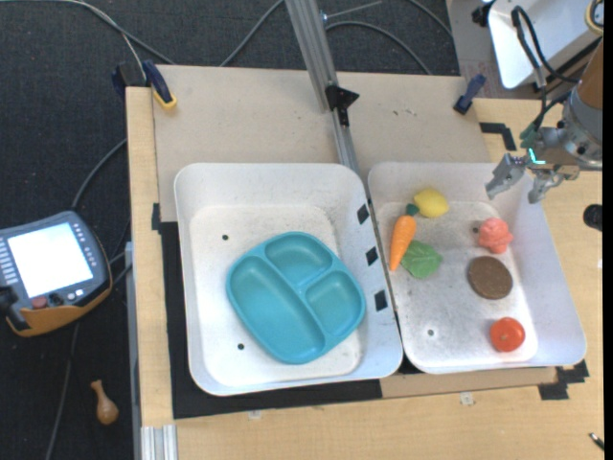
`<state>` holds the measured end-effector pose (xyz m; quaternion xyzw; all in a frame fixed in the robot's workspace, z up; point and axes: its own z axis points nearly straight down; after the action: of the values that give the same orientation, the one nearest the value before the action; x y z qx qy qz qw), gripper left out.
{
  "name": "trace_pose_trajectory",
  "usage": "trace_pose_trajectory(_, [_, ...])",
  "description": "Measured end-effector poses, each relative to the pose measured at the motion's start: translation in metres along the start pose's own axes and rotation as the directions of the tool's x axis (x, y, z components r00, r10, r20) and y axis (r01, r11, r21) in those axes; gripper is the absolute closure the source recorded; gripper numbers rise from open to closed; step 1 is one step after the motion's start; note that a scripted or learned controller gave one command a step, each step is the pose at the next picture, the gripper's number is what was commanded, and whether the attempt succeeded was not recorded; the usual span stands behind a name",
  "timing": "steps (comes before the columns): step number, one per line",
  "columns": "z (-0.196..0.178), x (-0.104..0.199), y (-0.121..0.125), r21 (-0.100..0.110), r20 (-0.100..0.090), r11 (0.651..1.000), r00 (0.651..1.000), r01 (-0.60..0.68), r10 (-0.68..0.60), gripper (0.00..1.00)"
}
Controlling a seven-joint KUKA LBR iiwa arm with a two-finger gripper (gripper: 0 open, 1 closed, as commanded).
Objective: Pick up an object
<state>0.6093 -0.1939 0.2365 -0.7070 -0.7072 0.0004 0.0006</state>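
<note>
The right bin (551,286) holds a yellow lemon (430,203), an orange carrot (401,241), a green leafy piece (421,259), a pink lumpy object (494,236), a brown round disc (489,278) and a red tomato (507,334). My gripper (519,183) hangs above the bin's far right corner, up and to the right of the pink object. Its two fingers stand apart with nothing between them.
The left bin (206,353) holds a blue divided plate (295,297). A metal pole (316,56) slants down to the seam between the bins. A teach pendant (48,271) lies off the bench at left. Blue clamps (469,92) grip the bench's far edge.
</note>
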Motion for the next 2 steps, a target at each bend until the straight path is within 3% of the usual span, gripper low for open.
trace_pose_trajectory(1, [-0.001,0.000,0.000,-0.002,0.000,1.000,1.000,0.000,0.000,0.00])
trace_pose_trajectory(2, [0.062,0.005,0.000,0.006,-0.002,1.000,1.000,0.001,-0.001,0.00])
